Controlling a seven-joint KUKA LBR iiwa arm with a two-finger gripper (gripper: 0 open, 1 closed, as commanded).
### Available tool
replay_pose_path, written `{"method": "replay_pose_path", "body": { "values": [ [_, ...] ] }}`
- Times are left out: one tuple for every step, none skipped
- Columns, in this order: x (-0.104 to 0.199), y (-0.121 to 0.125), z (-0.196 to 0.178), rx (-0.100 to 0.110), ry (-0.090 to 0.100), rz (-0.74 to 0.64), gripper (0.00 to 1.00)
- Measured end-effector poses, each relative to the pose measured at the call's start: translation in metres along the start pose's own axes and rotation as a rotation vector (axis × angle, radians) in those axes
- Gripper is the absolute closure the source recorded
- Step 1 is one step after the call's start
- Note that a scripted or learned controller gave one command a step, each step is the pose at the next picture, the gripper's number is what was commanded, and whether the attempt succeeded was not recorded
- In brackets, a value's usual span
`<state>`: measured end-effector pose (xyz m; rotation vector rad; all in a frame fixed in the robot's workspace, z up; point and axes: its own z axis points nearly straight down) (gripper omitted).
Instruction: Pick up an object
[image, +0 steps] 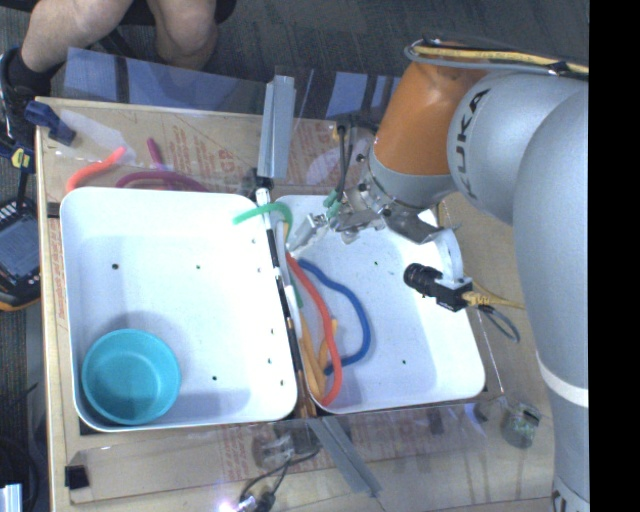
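My gripper (322, 224) hangs over the far left corner of the right bin (425, 345), close to the divider between the bins. A blue cord loop (352, 312) lies in that bin, just below the gripper. Beside it an orange-red tube (322, 325) runs along the bin's left wall, with tan sticks (310, 362) under it. A green piece (266, 212) sits on the divider's far end, left of the gripper. A teal bowl (130, 376) stands upright in the near left corner of the left bin (150, 260).
Behind the left bin, a pink tube (160, 181) and an orange piece (95, 170) lie on the bench. A grey metal bar (276, 125) stands at the back between the bins. The arm's large body covers the right bin's far right side.
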<state>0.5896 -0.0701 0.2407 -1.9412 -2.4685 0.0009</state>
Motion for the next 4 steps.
{"method": "replay_pose_path", "body": {
  "values": [
    [-0.025, -0.01, 0.094, -0.009, -0.008, 0.01, 0.0],
    [-0.039, -0.025, 0.138, -0.021, -0.024, 0.027, 0.0],
    [-0.035, -0.025, 0.129, -0.014, -0.016, 0.018, 1.0],
    [0.005, 0.026, 0.048, -0.001, 0.0, -0.178, 1.0]
  ]
}}
